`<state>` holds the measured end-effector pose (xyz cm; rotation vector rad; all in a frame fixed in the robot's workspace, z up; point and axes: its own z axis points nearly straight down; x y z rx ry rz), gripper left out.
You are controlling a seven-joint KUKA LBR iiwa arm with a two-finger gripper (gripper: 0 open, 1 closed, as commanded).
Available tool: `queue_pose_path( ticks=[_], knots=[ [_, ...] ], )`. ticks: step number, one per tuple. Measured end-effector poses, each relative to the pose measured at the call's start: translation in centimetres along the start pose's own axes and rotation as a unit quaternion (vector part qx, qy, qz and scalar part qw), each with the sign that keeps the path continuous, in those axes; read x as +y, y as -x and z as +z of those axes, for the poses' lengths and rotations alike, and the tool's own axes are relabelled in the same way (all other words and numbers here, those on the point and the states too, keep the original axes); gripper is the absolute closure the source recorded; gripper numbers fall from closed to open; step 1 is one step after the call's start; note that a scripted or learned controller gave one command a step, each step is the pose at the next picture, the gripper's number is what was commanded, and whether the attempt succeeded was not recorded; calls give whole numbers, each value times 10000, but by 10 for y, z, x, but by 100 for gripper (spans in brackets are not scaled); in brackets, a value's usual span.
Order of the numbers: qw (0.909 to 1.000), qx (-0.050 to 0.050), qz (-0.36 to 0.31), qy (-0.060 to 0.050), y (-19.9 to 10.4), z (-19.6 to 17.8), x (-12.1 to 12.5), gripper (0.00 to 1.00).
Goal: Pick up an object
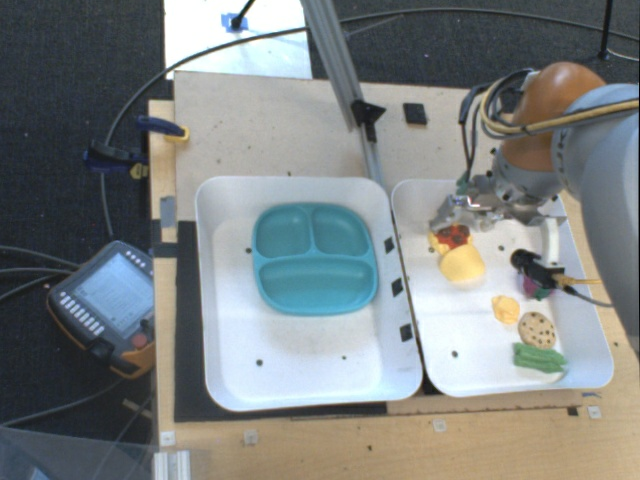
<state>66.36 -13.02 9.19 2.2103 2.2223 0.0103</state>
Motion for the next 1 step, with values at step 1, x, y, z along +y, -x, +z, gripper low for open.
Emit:
queue_pose_path(
  ticks=[1],
  knots=[
    [10000, -1, -17, 78, -1, -16, 4, 100]
  ],
)
